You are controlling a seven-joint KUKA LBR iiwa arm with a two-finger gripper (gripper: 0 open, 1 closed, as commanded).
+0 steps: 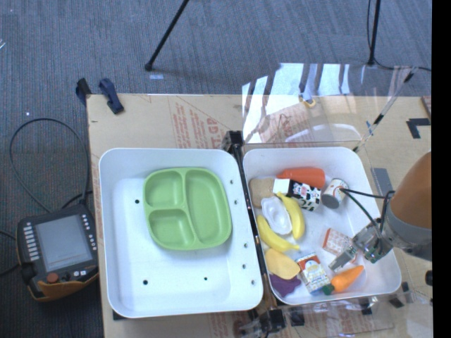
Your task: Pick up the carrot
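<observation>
End effector (350,258): low in the right bin's near corner, fingers slightly apart, nothing between them
Carrot (344,279): lying just below the fingertips, green top beside a small carton (313,272)
Advice: lower straight, straddle the orange body, avoid the carton

Red printing runs across the brown cardboard sheet (190,122) under the bins — it lies upside down and at a slant, too small to read. The little cartons (313,272) in the right bin (384,259) carry coloured labels — their lettering is also too blurred to make out.
</observation>
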